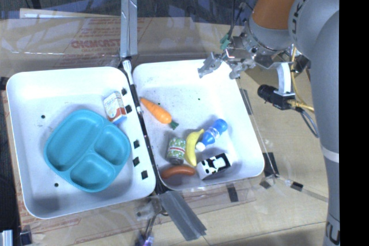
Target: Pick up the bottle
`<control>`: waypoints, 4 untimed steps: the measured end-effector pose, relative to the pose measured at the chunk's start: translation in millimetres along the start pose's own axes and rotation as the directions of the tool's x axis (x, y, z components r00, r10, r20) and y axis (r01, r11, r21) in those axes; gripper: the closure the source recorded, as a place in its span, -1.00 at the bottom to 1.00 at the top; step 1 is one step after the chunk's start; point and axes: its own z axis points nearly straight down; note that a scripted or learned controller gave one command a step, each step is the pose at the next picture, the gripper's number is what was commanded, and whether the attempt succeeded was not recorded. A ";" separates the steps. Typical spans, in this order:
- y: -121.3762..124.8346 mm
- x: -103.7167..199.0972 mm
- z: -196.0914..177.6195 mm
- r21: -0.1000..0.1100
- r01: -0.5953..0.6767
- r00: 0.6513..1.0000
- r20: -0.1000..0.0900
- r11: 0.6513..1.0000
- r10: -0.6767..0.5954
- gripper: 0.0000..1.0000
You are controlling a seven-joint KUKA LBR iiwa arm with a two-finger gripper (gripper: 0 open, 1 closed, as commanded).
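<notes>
The bottle [212, 134] is blue and white and lies tilted in the right bin [190, 80], near its right wall, between a banana [192, 147] and a black-and-white box [213, 164]. My gripper [221, 69] hangs over the back rim of the right bin, well behind the bottle and apart from it. It is open, with its two fingers spread and nothing between them.
The right bin also holds a carrot [157, 111], a small can [177, 148] and a sausage [179, 171] at the front. In the left bin [34, 89] lie a blue divided plate [87, 150] and a small carton [114, 105]. A metal divider runs between the bins.
</notes>
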 end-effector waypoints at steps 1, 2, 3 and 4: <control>-64.4 -26.6 170.4 -0.003 0.295 0.955 0.000 0.955 -0.295 -1.00; -103.6 -55.0 170.2 -0.004 0.286 0.958 0.000 0.958 -0.286 -1.00; -133.9 -52.4 167.6 -0.017 0.203 0.979 0.005 0.979 -0.203 -1.00; -132.9 -53.3 157.3 -0.018 0.207 0.978 0.007 0.978 -0.207 1.00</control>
